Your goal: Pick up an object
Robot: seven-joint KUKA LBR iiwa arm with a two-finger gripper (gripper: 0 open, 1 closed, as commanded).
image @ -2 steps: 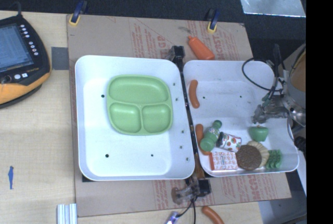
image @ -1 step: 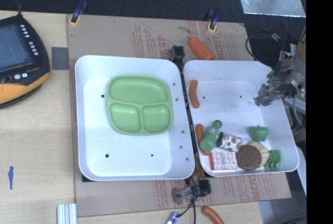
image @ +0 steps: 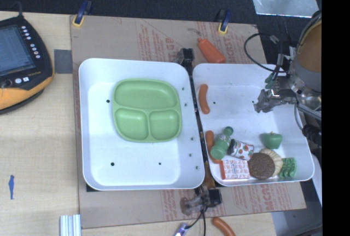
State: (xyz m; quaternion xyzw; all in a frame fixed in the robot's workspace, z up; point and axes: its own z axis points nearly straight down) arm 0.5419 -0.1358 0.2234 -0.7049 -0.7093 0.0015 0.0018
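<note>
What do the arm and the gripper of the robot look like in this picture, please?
At the right edge, the arm shows as a rounded body with an orange-brown surface and a pale grey part beneath it. The gripper is a small dark grey metal assembly with lighter silver parts. A thin black cable loops from the arm above the right bin. I can read no markings.

A single fixed camera looks down at a slant from well above the table [image: 38, 136], taking in both white bins [image: 98, 120] side by side, arm [image: 309, 59] entering at right.
</note>
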